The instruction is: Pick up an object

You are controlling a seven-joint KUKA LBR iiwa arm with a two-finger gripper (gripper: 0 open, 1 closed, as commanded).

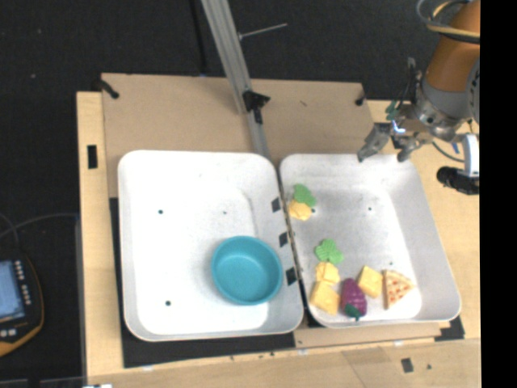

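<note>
Candidate objects all sit in the right bin (pixel 420 217): a yellow-and-green piece (pixel 301 204) against the left wall, then a cluster at the near end, namely a green leafy piece (pixel 328 251), yellow blocks (pixel 325 289), a purple grape bunch (pixel 353 297), a yellow cube (pixel 370 280) and a pizza slice (pixel 396 287).

Gripper (pixel 385 145) hangs over the far right corner of that bin, fingers spread wide, nothing between them. Well apart from every piece.

My read: approach not yet started. The yellow-and-green piece is isolated but hugs the wall, so a finger may catch the rim. The pizza slice at the cluster's edge looks an easier target; come straight down and straddle it without nudging the cube.

Left bin (pixel 161 184) holds one blue bowl (pixel 246 269), near the dividing wall.
</note>
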